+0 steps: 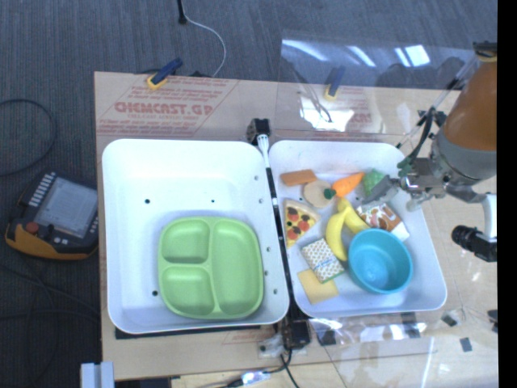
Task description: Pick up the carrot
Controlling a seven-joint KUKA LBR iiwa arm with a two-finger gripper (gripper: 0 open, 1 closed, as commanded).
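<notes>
The orange carrot [347, 184] lies in the right bin [428, 297], near its far wall, with its green top pointing left. It lies between a tan round piece [317, 192] and a green leafy item [373, 181]. My gripper [401, 185] hangs over the bin's right side, just right of the green leafy item and a short way right of the carrot. Nothing shows in its grasp.
The right bin also holds a yellow banana [339, 229], a blue bowl [378, 261], a pizza slice [299, 219], a brown toast piece [297, 177], a checkered cracker [321, 257], a yellow block [317, 285] and a printed packet [381, 215]. A green divided plate [212, 267] sits in the left bin [129, 176].
</notes>
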